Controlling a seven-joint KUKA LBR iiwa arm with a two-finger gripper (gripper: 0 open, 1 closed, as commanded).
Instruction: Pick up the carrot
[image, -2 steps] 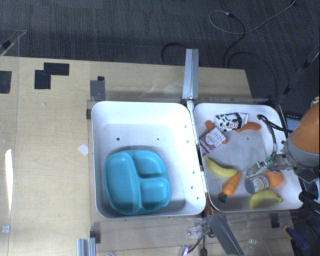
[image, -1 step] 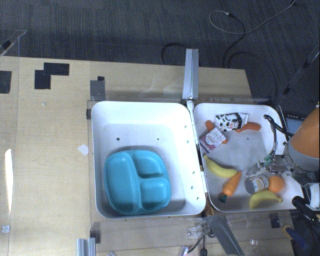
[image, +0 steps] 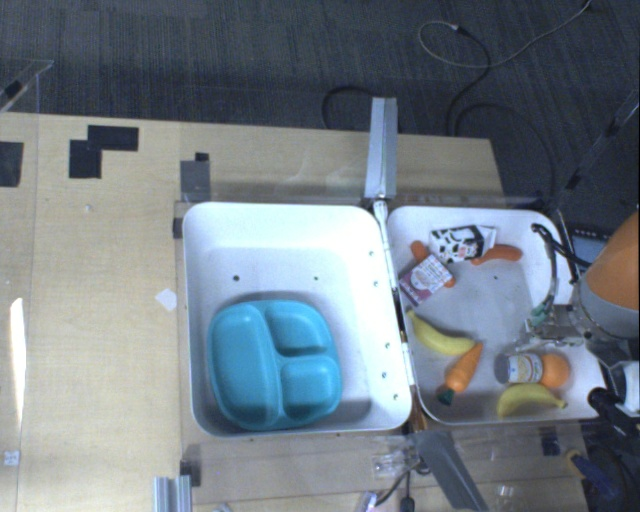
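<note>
The carrot (image: 462, 368) lies in the right bin (image: 520, 290), near its front. It is orange, and its dark green tip points towards the front left. My gripper (image: 550, 328) hangs over the right side of the same bin, to the right of the carrot and a little farther back, apart from it. Just below the gripper stands a small can (image: 519, 368). The arm's orange band (image: 612, 268) shows at the right edge.
A banana (image: 443, 336) lies just behind the carrot and a second banana (image: 528, 400) to its right. An orange ball (image: 555, 371) touches the can. Packets (image: 432, 274) and an orange sausage shape (image: 497, 256) lie at the back. A blue divided plate (image: 272, 362) sits in the left bin (image: 280, 240).
</note>
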